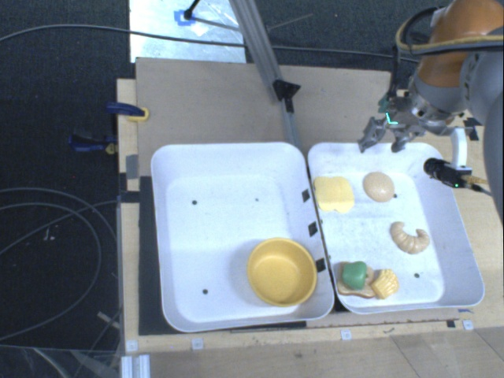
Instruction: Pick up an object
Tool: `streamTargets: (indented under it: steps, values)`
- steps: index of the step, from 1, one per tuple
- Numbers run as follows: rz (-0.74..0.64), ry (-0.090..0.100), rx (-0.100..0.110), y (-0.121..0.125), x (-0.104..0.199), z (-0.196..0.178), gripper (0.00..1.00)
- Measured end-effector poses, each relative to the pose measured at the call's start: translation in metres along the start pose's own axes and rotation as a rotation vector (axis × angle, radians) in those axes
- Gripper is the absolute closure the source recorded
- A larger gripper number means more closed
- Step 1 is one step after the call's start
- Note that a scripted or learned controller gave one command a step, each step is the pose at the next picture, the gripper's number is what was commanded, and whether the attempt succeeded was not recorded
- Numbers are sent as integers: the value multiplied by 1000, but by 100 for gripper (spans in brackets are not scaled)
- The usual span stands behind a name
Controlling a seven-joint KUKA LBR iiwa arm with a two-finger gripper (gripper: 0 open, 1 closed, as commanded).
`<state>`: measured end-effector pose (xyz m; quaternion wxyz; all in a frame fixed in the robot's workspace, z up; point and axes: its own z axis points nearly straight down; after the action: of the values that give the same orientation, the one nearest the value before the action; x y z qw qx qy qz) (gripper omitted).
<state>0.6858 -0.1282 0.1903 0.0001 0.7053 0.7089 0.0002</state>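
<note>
My gripper (384,142) hangs over the far rim of the right bin (461,246), fingers spread open with nothing between them. Below it in that bin lie a round beige bun (379,186), a pale yellow square slice (334,194), a tan croissant (409,237), and at the near end a green piece (354,274) beside a small yellow ridged piece (385,283). The bun is the closest object, a short way in front of the fingertips. A yellow bowl (282,270) sits in the left bin (197,235).
A grey pole (260,38) slants across the bench behind the bins, ending at a black clamp (287,91). Blue and yellow clamps (118,124) sit at the bench's left edge. Cables lie on the dark floor to the left.
</note>
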Motion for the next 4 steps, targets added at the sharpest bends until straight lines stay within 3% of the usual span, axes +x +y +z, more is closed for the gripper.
streamTargets:
  steps: [1,3,4]
  values:
    - [0,0,-2,0,0,-1,0]
    - [-3,-1,2,-3,4,93,0]
    - [-5,-3,-5,0,4,78,100]
